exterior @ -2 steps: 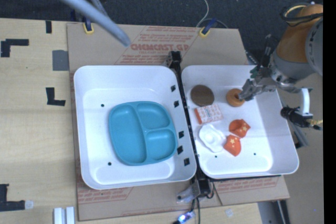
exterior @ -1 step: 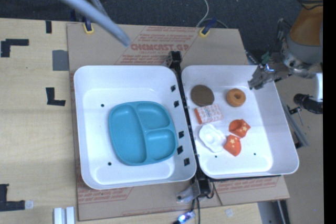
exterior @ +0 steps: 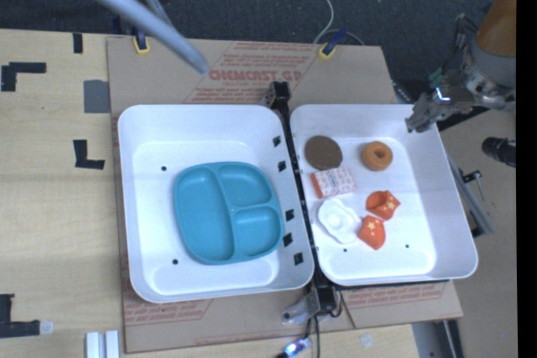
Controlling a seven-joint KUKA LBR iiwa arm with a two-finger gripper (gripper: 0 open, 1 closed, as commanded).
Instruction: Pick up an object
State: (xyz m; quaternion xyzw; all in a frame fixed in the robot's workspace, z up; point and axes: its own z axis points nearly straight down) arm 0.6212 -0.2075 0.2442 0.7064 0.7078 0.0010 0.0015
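The right bin [exterior: 436,205] holds several small food toys: a brown round cookie [exterior: 322,152], a glazed donut [exterior: 377,156], a pink wrapped packet [exterior: 333,181], a white fried egg [exterior: 336,220] and two red strawberry pieces [exterior: 383,204] [exterior: 372,232]. The gripper [exterior: 422,115] hangs at the bin's upper right corner, above its rim, right of the donut and apart from every toy. Nothing shows between its fingers.
A blue divided plate [exterior: 227,210] lies in the left bin [exterior: 138,180]. Black clips run along the seam between the bins [exterior: 289,180]. The grey arm with its orange band [exterior: 499,29] fills the upper right. A cable loops over the cardboard behind the bins.
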